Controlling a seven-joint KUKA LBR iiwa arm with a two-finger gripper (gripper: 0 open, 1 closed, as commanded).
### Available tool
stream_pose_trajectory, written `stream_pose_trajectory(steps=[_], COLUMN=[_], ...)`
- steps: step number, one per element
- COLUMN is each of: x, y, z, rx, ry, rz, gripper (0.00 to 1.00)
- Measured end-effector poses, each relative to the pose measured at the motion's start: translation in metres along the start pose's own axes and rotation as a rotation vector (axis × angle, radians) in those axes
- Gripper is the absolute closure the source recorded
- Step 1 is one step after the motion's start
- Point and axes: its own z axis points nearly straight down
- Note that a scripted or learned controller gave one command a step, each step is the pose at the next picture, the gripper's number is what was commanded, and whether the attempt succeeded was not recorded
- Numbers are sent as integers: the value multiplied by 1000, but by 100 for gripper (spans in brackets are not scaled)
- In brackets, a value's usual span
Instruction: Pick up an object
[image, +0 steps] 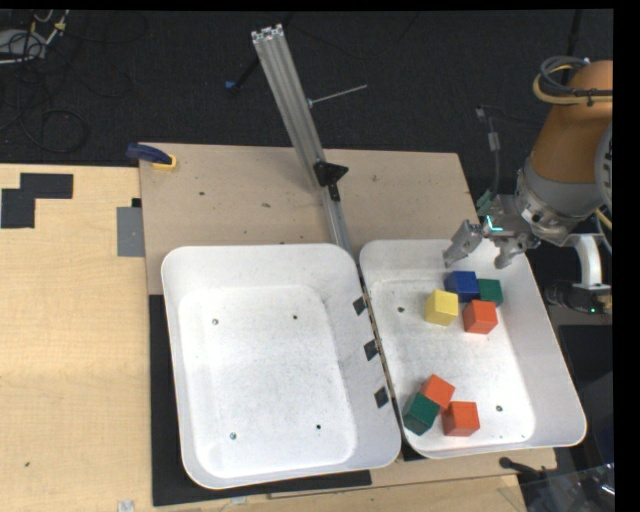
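Note:
The right bin (520, 400) holds several small blocks. A blue block (462, 283), a green block (490, 291), a yellow block (441, 307) and an orange-red block (480, 316) cluster near its far side. Near the front sit an orange block (437, 390), a dark green block (421, 413) and a red block (461, 417). My gripper (485, 248) hangs over the bin's far rim, just above the blue and green blocks, open, with nothing between its fingers.
The left bin (260, 360) lies beside the right one. A slanted aluminium bar (297, 120) rises from the gap between the bins toward the back. A blue and yellow clamp (150, 155) sits at the board's far left corner.

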Motion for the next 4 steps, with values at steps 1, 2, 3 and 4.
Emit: stream_pose_trajectory(steps=[1, 2, 3, 4], x=[0, -2, 2, 0], y=[1, 0, 9, 14], z=[-3, 62, 106, 107], rx=[-4, 2, -7, -26], ry=[-1, 0, -5, -8], rz=[-2, 2, -1, 1], gripper=[0, 0, 0, 0])
